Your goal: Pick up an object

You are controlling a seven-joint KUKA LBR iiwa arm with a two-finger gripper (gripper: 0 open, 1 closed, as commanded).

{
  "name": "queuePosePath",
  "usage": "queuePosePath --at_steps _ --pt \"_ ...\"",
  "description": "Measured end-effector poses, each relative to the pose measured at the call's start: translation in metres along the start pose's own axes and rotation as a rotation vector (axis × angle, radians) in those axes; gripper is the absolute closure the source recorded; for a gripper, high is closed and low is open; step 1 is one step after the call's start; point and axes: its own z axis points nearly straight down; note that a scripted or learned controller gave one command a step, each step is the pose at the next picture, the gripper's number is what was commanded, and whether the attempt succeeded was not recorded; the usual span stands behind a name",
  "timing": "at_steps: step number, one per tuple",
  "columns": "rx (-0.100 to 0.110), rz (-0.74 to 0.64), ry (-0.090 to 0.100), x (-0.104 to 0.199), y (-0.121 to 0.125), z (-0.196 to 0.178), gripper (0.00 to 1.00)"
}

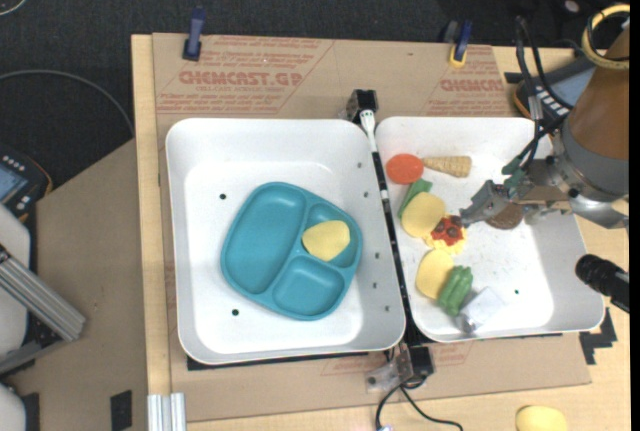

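Observation:
My gripper (pixel 470 212) reaches in from the right, low over the right bin (pixel 530 304). Its tip is just right of and above a small red toy (pixel 447 233), close to it or touching it. Left of the tip lies a yellow toy with a green end (pixel 422 213). Farther back are an orange-red round piece (pixel 404 168) and a beige cone (pixel 448 165). Toward the front lie another yellow piece (pixel 434 272), a green pepper-like toy (pixel 456 288) and a pale grey item (pixel 478 309).
In the left bin (pixel 200 159) sits a teal divided plate (pixel 262 239) with a yellow piece (pixel 326 239) in its right compartment. A black bar (pixel 378 181) runs along the seam between the bins. Another yellow object (pixel 538 417) lies off the bench at the front right.

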Motion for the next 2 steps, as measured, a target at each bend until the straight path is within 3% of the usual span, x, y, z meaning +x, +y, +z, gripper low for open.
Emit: queuePosePath --at_steps 1,2 --pt "-0.003 -0.003 0.001 0.036 0.003 -0.097 0.00" --pt "0.023 0.007 0.001 0.007 0.000 0.010 0.00"
